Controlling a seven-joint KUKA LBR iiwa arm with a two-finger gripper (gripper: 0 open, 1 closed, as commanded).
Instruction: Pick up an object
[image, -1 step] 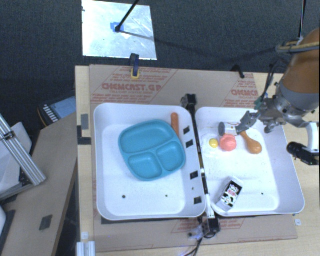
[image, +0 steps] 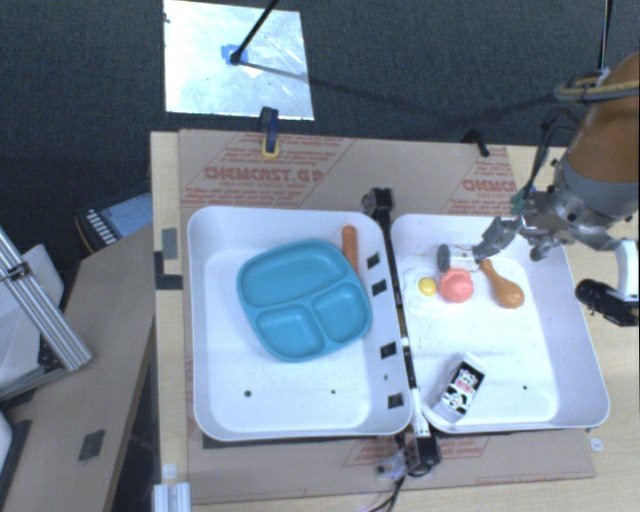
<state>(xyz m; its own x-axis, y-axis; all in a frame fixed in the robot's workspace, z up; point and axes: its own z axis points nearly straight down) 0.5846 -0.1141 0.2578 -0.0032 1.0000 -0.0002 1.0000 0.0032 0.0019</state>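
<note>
At the near edge of the right bin (image: 570, 400), by its near-left corner, a small black-and-white carton (image: 460, 388) lies tilted against the wall next to the divider. Farther in, toward the far side of that bin, a tight cluster sits: a small yellow piece (image: 427, 287), a pink cup-like toy (image: 457, 286) touching it, and just to the right a tan, drumstick-shaped toy (image: 503, 284) lying at a slant. The gripper (image: 492, 240) hangs above the far end of this cluster, over the drumstick's thin end; whether its fingers are spread or closed cannot be told, and nothing shows between them.

In the left bin (image: 215, 400) a blue divided plate (image: 303, 311) fills the middle, with an orange stick-like toy (image: 350, 248) beside its far-right corner, near the divider.

The likely target is the drumstick: smooth, rounded and tapered. The risk, as I judge it, is crowding: fingers descending here could strike the pink toy or pinch the drumstick's narrow neck so it slips free.
</note>
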